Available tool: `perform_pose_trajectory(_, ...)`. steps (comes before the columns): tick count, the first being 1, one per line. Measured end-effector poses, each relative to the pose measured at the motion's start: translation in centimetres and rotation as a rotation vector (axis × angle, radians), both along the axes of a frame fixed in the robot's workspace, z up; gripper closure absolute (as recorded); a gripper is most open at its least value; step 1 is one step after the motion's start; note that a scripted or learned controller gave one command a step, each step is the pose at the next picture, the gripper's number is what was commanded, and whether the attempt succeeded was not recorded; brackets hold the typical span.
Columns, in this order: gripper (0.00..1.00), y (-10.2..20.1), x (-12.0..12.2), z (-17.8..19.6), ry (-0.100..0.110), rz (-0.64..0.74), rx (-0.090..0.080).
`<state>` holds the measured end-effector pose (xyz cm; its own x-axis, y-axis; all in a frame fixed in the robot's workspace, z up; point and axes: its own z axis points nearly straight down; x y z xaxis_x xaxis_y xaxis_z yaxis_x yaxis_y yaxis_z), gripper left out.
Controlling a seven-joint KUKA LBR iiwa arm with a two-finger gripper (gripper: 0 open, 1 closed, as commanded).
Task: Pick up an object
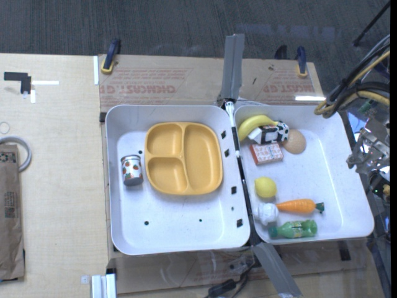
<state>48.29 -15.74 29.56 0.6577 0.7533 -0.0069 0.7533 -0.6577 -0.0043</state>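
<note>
The right bin (pixel 338 185) holds a banana (pixel 254 124), a black-and-white toy (pixel 275 133), a tan ball (pixel 296 143), a small red box (pixel 267 153), a lemon (pixel 265 187), a carrot (pixel 296 207), a white lump (pixel 267 212) and a green bottle (pixel 293 229). In the left bin (pixel 180 228) lie a yellow divided plate (pixel 184 158) and a small printed can (pixel 131 170). My gripper (pixel 370 155) hangs at the far right, just past the right bin's outer rim and apart from every object, partly cut off by the frame edge.
A raised divider (pixel 236 160) separates the two bins. Cables (pixel 353 92) loop above the right bin's back corner. A cardboard sheet (pixel 205 82) lies behind the bins, held by blue clamps. A brown bag (pixel 11 203) rests on the bench at the far left.
</note>
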Motion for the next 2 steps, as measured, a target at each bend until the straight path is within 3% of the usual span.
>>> perform_pose_trajectory(1, 1.0, -1.9, 4.7, 14.3, 0.0, -0.085, -0.001)
perform_pose_trajectory(2, 1.0, -2.2, 6.5, 14.3, 0.001, 0.636, 0.005)
